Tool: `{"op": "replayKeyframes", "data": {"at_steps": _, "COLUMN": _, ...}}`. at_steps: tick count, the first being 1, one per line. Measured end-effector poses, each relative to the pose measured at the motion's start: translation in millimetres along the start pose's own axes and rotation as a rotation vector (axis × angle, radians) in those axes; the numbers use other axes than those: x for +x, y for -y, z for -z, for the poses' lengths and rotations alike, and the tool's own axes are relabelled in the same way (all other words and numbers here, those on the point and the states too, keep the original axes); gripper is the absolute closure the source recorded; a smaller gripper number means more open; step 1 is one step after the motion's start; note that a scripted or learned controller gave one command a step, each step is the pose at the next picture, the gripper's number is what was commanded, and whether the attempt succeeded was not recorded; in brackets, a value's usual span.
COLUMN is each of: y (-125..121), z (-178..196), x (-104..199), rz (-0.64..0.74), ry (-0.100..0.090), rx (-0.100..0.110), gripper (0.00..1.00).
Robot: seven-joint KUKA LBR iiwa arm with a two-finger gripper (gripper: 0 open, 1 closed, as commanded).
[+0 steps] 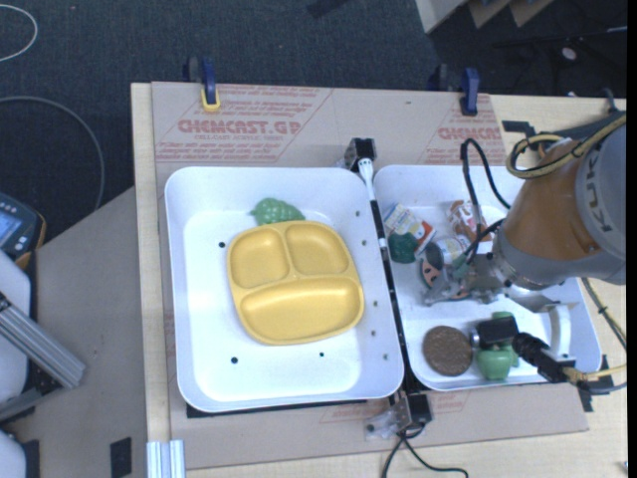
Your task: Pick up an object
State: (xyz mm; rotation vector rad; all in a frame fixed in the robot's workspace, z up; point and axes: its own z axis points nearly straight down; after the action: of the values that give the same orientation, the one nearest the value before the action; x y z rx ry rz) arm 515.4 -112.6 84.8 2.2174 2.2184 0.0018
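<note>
Gripper [445, 285] is hanging low inside the view-right bin [587, 327], w/ the arm [557, 222] reaching in from the view's right. Can't tell whether it's open or closed: the grey metal is blurring together at the tip, so it's also unclear if it's gripping anything.

Things for picking, placed relative to the gripper:
- small round tin [443, 255] is sitting just beyond the tip, toward the bin's back. It's very close, but can't tell if they're touching.
- teal lump [401, 249] is lying near, off to the view's left of the tip, by the bin's inner wall.
- white packet [406, 222] w/ red & green print is lying just behind the teal lump, further from the tip.
- red-white wrapper [463, 217] is lying beyond the tin, approx. straight back from the gripper.
- brown disc [448, 350] is lying flat on the near side of the tip, apart from it.
- green blob [495, 363] is sitting just beside the disc, under the wrist.

Well apart, over in the other bin [189, 297], a yellow divided plate [296, 280] is lying flat, w/ a green leafy piece [277, 210] peeking out at its far edge.
</note>
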Motion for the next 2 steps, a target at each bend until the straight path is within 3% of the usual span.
{"op": "replayKeyframes", "data": {"at_steps": 1, "y": 35, "z": 106, "x": 57, "rz": 0.006, "ry": -0.004, "rx": -0.004, "gripper": 0.00}}
{"op": "replayKeyframes", "data": {"at_steps": 2, "y": 27, "z": 15, "x": 17, "rz": -0.004, "ry": -0.003, "rx": 0.012, "gripper": 0.00}}
